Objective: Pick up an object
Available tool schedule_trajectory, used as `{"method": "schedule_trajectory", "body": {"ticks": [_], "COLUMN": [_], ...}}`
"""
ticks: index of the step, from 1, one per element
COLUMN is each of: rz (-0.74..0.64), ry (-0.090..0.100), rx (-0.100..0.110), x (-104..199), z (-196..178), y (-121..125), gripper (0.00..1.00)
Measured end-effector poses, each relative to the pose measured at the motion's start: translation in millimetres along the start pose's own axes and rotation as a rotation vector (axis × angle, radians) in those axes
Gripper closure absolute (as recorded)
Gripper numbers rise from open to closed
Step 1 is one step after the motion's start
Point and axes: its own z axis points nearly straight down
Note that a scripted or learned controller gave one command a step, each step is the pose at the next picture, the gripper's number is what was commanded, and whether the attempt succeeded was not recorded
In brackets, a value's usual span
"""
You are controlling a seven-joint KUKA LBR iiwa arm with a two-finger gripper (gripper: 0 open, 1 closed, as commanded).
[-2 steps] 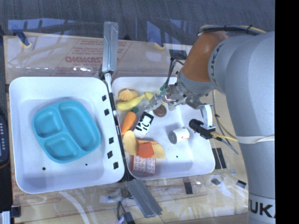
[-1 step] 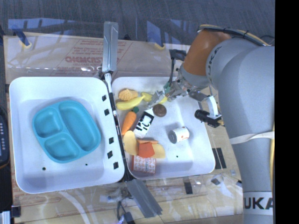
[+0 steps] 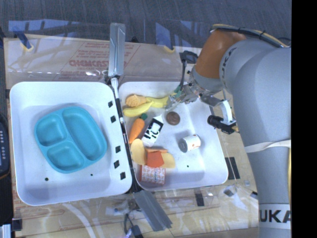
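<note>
The fingers (image 3: 177,99) sit low by the yellow banana (image 3: 148,103); I cannot tell how wide they are. The banana looks light and smooth, so grab its thin end just beside them.

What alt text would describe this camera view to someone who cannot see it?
A grey robot arm reaches from the right, its gripper low over the right bin beside a banana, among a carrot, a brown disc and other small items. The left bin holds a blue divided plate.

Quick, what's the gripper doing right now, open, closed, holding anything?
Gripper: low in the right bin by the banana's tip; open or closed cannot be told.
</note>
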Motion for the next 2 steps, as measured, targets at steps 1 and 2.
{"method": "schedule_trajectory", "body": {"ticks": [1, 2], "rz": [0.09, -0.15], "ry": [0.001, -0.003], "rx": [0.0, -0.006], "x": [-14, 8], "z": [-2, -49], "y": [-11, 2], "gripper": [1.0, 1.0]}}
